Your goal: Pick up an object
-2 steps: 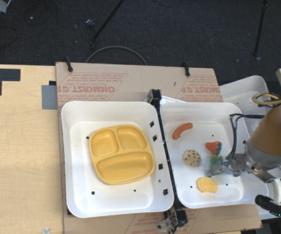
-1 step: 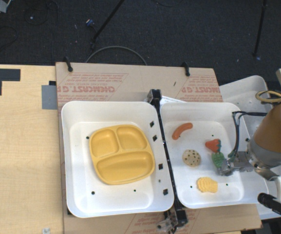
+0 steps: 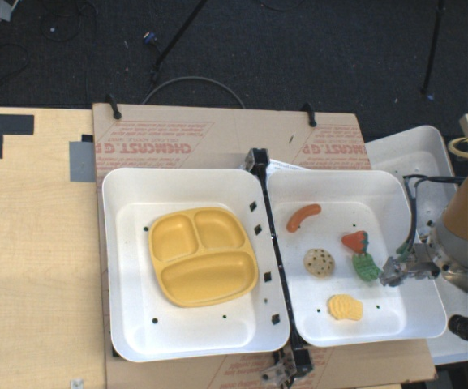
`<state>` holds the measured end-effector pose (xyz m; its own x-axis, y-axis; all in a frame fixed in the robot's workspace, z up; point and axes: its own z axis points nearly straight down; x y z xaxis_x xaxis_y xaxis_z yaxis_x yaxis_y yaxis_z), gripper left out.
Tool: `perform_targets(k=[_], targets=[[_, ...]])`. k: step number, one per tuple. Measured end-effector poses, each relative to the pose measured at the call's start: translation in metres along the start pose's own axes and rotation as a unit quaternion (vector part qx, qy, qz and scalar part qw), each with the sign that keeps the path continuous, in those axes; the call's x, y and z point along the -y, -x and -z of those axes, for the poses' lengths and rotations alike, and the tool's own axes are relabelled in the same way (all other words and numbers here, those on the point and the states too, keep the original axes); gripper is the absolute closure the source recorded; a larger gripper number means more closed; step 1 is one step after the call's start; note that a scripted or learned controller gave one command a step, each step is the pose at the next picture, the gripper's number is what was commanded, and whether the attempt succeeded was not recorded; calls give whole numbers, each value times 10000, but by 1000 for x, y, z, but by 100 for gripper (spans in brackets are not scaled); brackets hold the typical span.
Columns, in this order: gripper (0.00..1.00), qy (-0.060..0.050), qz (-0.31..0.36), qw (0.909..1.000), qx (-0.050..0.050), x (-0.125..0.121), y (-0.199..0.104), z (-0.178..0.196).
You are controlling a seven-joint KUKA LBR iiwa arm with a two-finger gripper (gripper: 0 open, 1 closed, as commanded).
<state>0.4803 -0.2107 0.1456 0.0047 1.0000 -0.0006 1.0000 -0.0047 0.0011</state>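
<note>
Right bin (image 3: 416, 318): four items on the floor.
- Sausage (image 3: 303, 216), orange-red, upper left of centre, lying at a slant.
- Cookie (image 3: 319, 262), tan with dark specks, near centre.
- Corn (image 3: 345, 307), yellow, toward the near wall.
- Strawberry (image 3: 355, 241), red, right of centre, with a green piece (image 3: 367, 267) touching its lower side.

Gripper (image 3: 393, 273): low over the right side of the right bin, just beside the right edge of the green piece; contact not resolvable. Finger spread: cannot tell, tips too small and blurred. Nothing seen between them. Strawberry up and to the left of the tip, near but apart. Cookie farther left; corn below and to the left; sausage well apart, across the bin.

Arm (image 3: 461, 233): entering from the right over the bin's right wall, black cable looped above it.

Left bin (image 3: 128, 217): yellow tray (image 3: 203, 256), three compartments, slightly rotated, lying flat at centre.

Black clips (image 3: 257, 209) along the seam between the two bins.
</note>
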Motion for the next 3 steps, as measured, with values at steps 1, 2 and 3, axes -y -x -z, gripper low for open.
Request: perform_targets(k=[1, 2, 3], targets=[[100, 15, 34, 10000, 6, -5, 1, 63], [100, -3, 35, 10000, -2, -6, 1, 83], [100, -13, 55, 10000, -19, -12, -54, 92]])
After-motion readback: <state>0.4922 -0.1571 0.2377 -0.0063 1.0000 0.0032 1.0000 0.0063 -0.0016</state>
